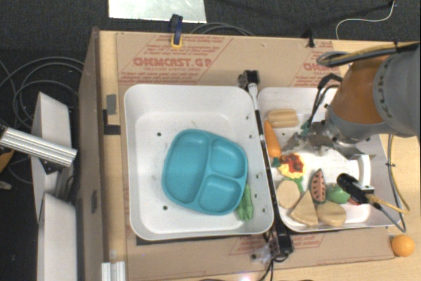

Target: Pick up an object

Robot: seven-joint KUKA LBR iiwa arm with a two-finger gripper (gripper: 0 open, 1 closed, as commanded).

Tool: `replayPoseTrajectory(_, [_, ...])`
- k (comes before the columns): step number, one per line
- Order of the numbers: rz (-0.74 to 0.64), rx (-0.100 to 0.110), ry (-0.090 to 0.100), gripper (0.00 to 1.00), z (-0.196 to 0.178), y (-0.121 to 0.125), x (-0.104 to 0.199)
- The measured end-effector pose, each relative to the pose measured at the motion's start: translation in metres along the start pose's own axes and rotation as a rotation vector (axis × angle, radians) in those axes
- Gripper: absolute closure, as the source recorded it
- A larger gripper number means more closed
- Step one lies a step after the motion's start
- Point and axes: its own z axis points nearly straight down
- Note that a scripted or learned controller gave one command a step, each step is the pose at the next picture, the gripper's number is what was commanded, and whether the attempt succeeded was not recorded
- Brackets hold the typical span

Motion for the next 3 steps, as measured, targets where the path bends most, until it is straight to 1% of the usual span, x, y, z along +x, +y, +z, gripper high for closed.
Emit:
replayPoseTrajectory(1, [0.000,0.010,-0.003,0.00,-0.001,-0.084,-0.024])
replayPoseTrajectory(2, [-0.013,-0.005,-0.006,0.00,-0.036,0.001,-0.012])
replayPoseTrajectory(3, [-0.009,0.011,-0.001,0.00,0.001,0.064,-0.038])
